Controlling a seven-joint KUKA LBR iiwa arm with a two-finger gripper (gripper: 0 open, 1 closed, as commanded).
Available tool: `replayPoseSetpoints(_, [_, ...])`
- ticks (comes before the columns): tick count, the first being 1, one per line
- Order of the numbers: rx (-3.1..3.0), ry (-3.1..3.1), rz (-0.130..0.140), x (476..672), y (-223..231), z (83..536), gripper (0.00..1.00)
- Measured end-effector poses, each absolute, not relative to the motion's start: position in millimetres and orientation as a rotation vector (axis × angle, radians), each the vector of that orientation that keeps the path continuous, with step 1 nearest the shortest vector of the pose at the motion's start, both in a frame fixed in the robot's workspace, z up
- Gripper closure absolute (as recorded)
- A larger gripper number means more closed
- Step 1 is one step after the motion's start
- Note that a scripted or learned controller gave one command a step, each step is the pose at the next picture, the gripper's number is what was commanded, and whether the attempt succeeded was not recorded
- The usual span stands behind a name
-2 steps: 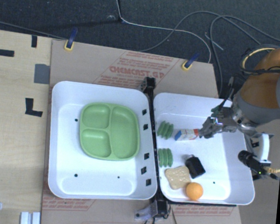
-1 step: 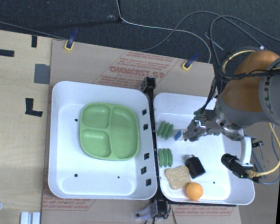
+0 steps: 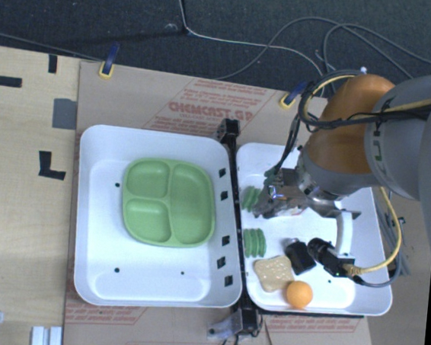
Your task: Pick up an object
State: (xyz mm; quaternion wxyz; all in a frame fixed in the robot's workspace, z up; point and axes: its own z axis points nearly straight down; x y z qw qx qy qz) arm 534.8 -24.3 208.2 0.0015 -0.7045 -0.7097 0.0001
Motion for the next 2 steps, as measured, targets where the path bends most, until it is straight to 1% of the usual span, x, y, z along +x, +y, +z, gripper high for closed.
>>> replayPoseSetpoints(1, [-2.212,-2.226,0.003,519.4,31.5,204.1,1.0])
replayPoseSetpoints(2, [-2.211,-2.229,0.001,511.0,95.0,207.3,1.0])
